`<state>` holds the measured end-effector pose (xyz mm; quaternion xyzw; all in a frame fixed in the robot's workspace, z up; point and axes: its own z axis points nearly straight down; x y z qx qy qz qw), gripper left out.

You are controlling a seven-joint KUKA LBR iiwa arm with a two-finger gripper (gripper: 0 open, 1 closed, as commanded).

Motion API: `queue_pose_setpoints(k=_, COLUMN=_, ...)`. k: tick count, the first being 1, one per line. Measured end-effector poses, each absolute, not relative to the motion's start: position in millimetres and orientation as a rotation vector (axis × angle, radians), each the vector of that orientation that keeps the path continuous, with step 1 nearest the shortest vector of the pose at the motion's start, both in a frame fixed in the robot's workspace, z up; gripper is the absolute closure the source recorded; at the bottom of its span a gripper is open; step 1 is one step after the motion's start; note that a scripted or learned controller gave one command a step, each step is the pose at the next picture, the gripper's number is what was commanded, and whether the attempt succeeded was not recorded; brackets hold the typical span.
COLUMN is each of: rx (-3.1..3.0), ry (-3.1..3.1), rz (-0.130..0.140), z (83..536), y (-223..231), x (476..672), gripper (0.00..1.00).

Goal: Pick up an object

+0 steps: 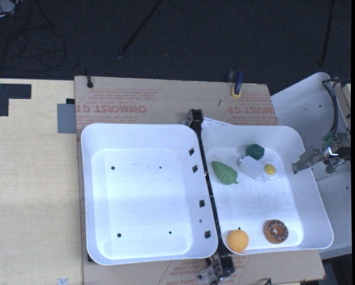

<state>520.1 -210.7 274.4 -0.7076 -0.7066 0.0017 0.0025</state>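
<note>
Camera view is giving you the bench from above at a slant, with two shallow white bins of smooth moulded plastic and rounded corners sitting side by side on a sheet of brown printed cardboard (165,100). The left bin (97,159) is showing you a flat floor dotted with a few small dark holes. The right bin (311,218) is holding all the loose items. Near its upper middle, a leaf-shaped green piece (224,173) with a bumpy surface is lying flat; just to its right a clear, glossy plastic piece (249,166) is resting, with a rounded dark green object (255,151) touching its upper edge and a small yellow ball-like thing (269,170) at its right end. Towards the near edge of the same bin, a smooth orange ball (238,240) is sitting in the left corner, and near it, to the right, a brown ring-shaped doughnut toy (276,231) with a mottled top is lying flat. The gripper (300,165), a slim metallic piece, is hanging over the right rim of the right bin, well apart from every object, with nothing between its fingers; you cannot tell from here how far apart they are standing. A black clamp strip (202,189) is running between the two bins.
</note>
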Motion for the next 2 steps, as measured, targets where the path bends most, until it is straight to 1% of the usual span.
queue_pose_setpoints(k=1, rx=-2.209, ry=-2.219, rz=0.007, z=160, y=-211, x=561.7, gripper=0.0)
queue_pose_setpoints(k=2, rx=-2.222, ry=-2.226, rz=-0.002, z=231, y=-214, x=561.6, gripper=0.0)
